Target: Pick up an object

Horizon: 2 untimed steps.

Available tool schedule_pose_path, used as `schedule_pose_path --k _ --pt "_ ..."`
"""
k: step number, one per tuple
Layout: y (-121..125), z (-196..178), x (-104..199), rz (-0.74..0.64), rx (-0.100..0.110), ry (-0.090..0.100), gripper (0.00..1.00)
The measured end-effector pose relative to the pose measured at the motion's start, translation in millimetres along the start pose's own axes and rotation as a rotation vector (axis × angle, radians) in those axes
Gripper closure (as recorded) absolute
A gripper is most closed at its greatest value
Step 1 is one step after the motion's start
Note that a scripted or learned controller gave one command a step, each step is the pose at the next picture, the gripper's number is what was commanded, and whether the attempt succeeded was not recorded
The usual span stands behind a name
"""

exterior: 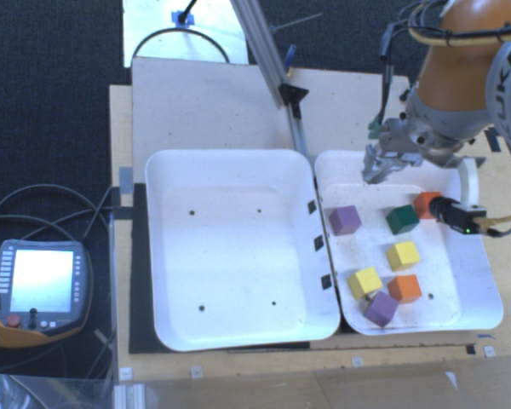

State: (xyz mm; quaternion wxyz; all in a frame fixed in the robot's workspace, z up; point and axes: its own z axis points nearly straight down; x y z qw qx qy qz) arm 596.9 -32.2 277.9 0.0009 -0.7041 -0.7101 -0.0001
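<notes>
Purple, green, yellow and orange blocks lie in the right bin [481,309]. The gripper [377,170] hangs over its far edge, above the purple block [345,220]; its opening cannot be told.

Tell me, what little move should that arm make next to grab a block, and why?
Probably lower toward the purple cube. The gripper hangs over the far edge of the right bin with nothing in it, and that cube lies nearest it, apart from the green cube and the other blocks.
</notes>
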Motion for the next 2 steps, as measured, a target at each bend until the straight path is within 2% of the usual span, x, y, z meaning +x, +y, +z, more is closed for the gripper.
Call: schedule_pose_path --k 1,2 --pt "-32.8 11.0 49.3 -0.002 0.001 0.001 1.00" --pt "-49.8 22.5 106.5 -0.003 -0.001 0.001 1.00"
